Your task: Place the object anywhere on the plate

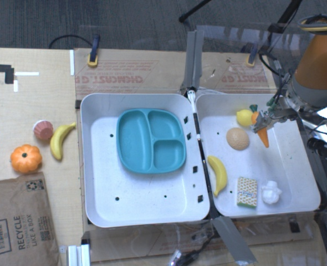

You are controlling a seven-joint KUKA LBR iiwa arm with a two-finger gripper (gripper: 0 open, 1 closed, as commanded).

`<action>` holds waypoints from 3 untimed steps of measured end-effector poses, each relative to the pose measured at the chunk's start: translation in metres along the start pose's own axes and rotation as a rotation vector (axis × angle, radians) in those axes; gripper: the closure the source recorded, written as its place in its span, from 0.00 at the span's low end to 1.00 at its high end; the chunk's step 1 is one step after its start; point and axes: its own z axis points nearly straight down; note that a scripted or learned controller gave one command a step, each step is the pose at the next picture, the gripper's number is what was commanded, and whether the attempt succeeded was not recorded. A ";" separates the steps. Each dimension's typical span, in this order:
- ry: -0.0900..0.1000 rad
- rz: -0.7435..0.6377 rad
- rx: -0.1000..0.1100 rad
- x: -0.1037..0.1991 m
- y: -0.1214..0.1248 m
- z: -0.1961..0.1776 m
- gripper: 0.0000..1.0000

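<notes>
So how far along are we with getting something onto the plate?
Early stage. Nothing looks done: the teal plate in the left bin has nothing on it. In hand: the gripper is at the carrot in the right bin, beside the lemon; a firm grasp can't be confirmed. Left: lift, carry across the divider, set it on the plate.

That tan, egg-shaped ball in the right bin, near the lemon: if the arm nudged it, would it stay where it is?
Probably not. The tan ball looks rounded all over, so a nudge would likely send it rolling across the right bin, whose floor looks smooth. It lies apart from the lemon and banana, so little would stop it. Its weight can't be judged.
</notes>
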 end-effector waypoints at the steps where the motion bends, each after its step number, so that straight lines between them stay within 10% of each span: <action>1: 0.001 0.149 0.004 0.065 0.007 -0.001 1.00; 3: -0.002 0.316 0.003 0.223 0.065 -0.001 1.00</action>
